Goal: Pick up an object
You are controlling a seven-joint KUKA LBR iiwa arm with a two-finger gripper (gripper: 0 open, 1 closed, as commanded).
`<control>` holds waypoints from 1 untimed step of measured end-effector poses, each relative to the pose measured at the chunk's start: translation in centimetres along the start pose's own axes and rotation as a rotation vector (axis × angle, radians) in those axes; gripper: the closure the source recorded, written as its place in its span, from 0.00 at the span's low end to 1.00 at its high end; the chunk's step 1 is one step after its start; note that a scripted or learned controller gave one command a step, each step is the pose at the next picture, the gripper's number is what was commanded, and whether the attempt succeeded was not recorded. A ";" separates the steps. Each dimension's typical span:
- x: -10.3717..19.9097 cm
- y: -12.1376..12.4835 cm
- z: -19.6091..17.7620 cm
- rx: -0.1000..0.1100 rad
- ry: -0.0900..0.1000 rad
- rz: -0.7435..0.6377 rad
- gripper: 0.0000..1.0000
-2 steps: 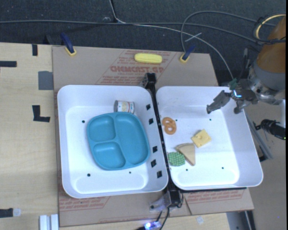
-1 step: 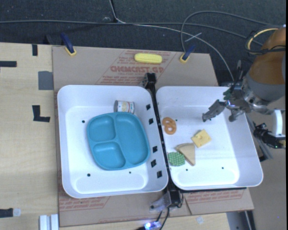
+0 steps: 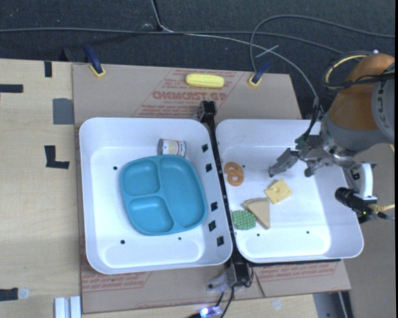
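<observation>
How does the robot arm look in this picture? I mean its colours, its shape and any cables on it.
The arm is thick, rounded and grey, with an orange band above the wrist. The wrist narrows into a grey metal gripper with two dark fingers. A thin dark cable loops over the orange part, and a white and black attachment sits beside the wrist.

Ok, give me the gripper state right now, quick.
Gripper: open, nothing between its fingers, above the right bin near the yellow cheese piece.

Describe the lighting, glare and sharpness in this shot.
Camera view: even, soft light; the white bins look bright, nearly washed out at the rims; the blue divided plate casts little shadow; the gripper is slightly blurred; small items like the pretzel are soft.
</observation>
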State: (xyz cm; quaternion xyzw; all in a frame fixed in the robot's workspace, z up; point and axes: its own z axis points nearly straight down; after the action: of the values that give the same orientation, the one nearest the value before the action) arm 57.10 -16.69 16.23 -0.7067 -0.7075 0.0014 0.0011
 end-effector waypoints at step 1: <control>-0.3 -1.1 5.4 0.002 0.000 0.000 0.00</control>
State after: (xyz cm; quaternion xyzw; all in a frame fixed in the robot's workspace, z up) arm 56.02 -16.98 10.82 -0.7068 -0.7074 0.0020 0.0020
